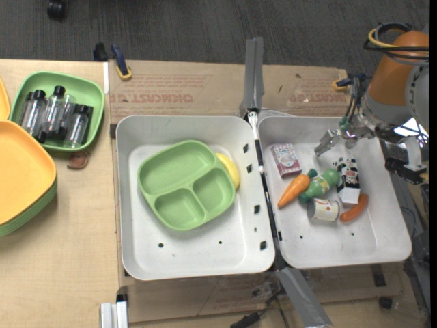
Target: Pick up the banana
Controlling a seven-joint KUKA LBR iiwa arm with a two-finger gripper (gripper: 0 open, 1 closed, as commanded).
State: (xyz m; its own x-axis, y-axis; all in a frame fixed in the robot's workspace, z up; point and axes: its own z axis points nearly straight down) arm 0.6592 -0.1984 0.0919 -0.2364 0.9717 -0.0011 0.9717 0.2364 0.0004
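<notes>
Two white bins sit on the worktop, and the banana [229, 169], probably light, smooth and slippery, peeks from under the green plate [186, 183] in the left bin [136, 238], so only its bare yellow edge can be pinched, while the hand [334, 139] hangs open over the right bin [382, 244].

Plastic, metal, wood and cardboard

Left of the gripper [333, 141], whose fingers look like bare metal, the white bins [136, 244] appear smooth, faintly glossy plastic; the green plate [184, 183] and yellow banana [230, 169] beyond look matt plastic. The bench [61, 272] is pale wood grain, with rough brown cardboard [177, 91] behind.
</notes>
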